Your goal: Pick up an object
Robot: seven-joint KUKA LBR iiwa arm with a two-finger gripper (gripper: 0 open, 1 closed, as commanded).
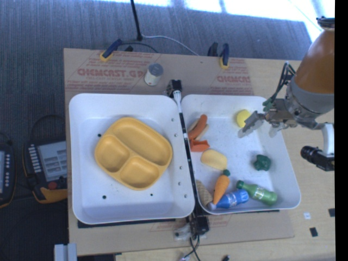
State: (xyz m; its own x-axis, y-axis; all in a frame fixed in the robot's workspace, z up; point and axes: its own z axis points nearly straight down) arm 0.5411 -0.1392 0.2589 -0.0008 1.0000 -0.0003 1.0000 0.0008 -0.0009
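My gripper (pixel 263 125) hangs over the far right part of the right bin (pixel 283 145), fingers spread open with nothing between them. A small yellow round fruit (pixel 242 117) lies just left of the left finger. A green broccoli piece (pixel 262 162) sits below the gripper. Further left are two orange sticks (pixel 198 126) and a pale yellow potato-like piece (pixel 213 159). Along the near edge lie a carrot (pixel 221 185), a blue bottle (pixel 232 199) and a green bottle (pixel 259 193).
The left bin (pixel 81 145) holds a yellow divided plate (pixel 134 153). A small grey and white cylinder (pixel 153 74) stands on the board behind the bins. Clamps sit at the board's far edge. A tan cone-like piece (pixel 202 191) lies by the right bin's near left corner.
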